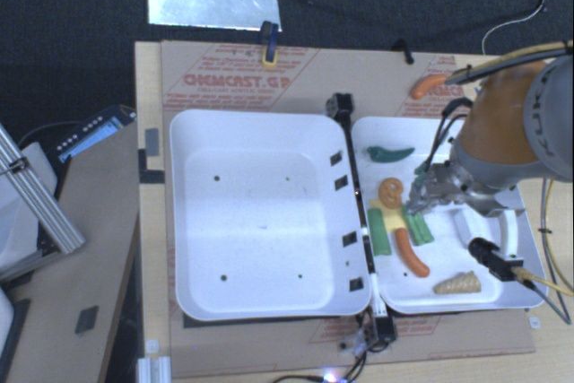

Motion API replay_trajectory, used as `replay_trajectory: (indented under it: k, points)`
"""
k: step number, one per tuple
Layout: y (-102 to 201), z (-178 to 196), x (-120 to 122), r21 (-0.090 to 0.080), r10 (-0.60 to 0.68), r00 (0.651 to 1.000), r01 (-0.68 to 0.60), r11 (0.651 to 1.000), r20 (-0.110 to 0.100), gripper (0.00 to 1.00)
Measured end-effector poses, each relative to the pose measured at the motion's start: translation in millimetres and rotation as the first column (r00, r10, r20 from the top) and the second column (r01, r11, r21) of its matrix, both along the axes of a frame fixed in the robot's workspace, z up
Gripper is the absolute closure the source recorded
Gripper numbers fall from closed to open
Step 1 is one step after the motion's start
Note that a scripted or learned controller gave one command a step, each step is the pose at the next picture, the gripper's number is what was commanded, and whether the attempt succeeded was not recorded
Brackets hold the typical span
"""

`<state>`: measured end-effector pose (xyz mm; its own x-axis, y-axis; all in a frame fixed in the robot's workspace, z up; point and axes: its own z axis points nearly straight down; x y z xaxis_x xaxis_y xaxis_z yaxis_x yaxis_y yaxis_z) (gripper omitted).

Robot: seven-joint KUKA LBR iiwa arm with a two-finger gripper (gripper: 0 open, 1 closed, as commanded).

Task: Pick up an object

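White plastic makes up both shallow bins on the bench: the left bin (pixel 260 220) fills the middle of the frame, and the right bin (pixel 448 296) sits against it at centre right, joined along a black hinge strip (pixel 354 193). The grey arm with its orange band (pixel 507 121) comes in from the right edge and bends down over the right bin. Its gripper (pixel 421 197) hangs low over the middle of that bin, just right of a small orange ring-shaped toy (pixel 391 191) and right above the upper end of a short green block (pixel 419 229). Whether the claw is wide or narrow cannot be told, as the wrist hides its tips from this slant.

Other pieces lie in the right bin. A dark green pepper (pixel 389 154) rests near the upper edge. A long light green stick (pixel 379 230) lies along the left wall, and an orange carrot (pixel 413 253) lies slanted just right of it, below the block. A tan cone (pixel 457 284) sits at the lower right. Outside the bins, an orange sausage shape (pixel 428 86) lies on the cardboard (pixel 233 76) at the upper right, behind the arm.
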<state>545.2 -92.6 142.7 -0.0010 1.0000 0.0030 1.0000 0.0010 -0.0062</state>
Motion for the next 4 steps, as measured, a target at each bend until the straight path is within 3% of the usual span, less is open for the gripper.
replay_trajectory:
  k: [1, 2, 3, 4]
  points:
    - [-2.1, 2.9, 3.0, -0.003, -0.001, 1.0, 0.001, 1.0, 0.007, 0.0]
    - [85.6, 43.9, -14.3, -0.001, 0.01, 1.0, -0.01, 1.0, 0.01, 0.0]
    - [164.3, 41.8, 17.8, -0.001, 0.011, 1.0, -0.011, 1.0, 0.01, 0.0]
    - [227.0, -61.8, -38.0, -0.001, 0.006, 1.0, -0.006, 1.0, 0.002, 0.0]
